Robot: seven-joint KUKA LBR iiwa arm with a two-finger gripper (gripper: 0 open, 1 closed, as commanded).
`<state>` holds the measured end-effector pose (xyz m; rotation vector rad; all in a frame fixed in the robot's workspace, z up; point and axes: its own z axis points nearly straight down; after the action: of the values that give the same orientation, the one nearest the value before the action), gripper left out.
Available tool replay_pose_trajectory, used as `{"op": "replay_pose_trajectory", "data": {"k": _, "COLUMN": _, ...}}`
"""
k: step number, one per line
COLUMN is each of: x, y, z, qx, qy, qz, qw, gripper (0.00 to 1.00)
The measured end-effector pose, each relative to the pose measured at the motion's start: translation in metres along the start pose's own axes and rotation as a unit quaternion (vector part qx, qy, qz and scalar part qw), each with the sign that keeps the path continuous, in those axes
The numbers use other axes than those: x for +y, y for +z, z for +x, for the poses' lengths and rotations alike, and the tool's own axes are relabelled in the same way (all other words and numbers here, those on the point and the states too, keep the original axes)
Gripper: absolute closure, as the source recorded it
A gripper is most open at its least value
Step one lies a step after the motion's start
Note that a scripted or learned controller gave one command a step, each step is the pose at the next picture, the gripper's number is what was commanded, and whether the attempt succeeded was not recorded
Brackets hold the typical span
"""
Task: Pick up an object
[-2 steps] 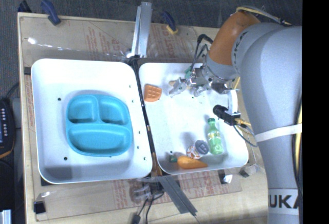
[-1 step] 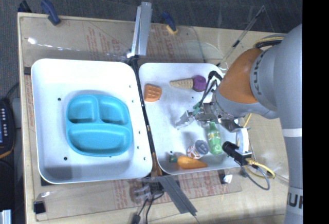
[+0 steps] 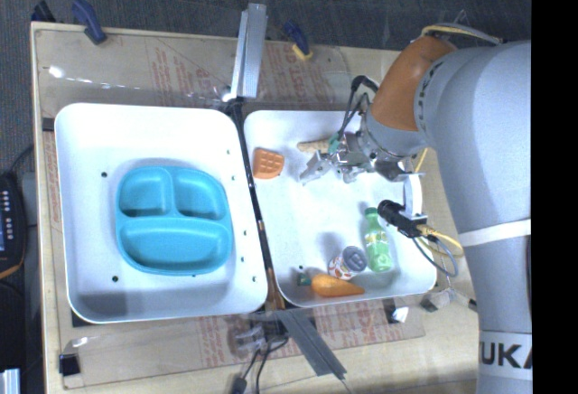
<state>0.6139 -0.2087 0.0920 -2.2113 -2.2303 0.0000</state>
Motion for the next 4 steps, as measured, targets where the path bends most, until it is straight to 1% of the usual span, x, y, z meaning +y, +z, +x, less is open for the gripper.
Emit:
{"op": "replay_pose_trajectory", "data": {"k": 1, "x": -0.072, "y": 0.001, "z": 0.012, "qx": 0.0, "qy": 0.0, "qz": 0.001, "qw": 1.0, "gripper": 0.0}}
{"op": "replay_pose_trajectory", "data": {"k": 2, "x": -0.014, "y": 0.0, "z": -0.001, "qx": 0.0, "qy": 0.001, "qz": 0.0, "qw": 1.0, "gripper": 0.0}}
{"op": "replay_pose_trajectory", "data": {"k": 3, "x": -0.13, "y": -0.001, "z": -0.001, "qx": 0.0, "qy": 0.0, "qz": -0.001, "qw": 1.0, "gripper": 0.0}}
{"op": "replay_pose_trajectory", "data": {"k": 4, "x": -0.128, "y": -0.011, "z": 0.0, "qx": -0.001, "qy": -0.003, "qz": -0.002, "qw": 1.0, "gripper": 1.0}}
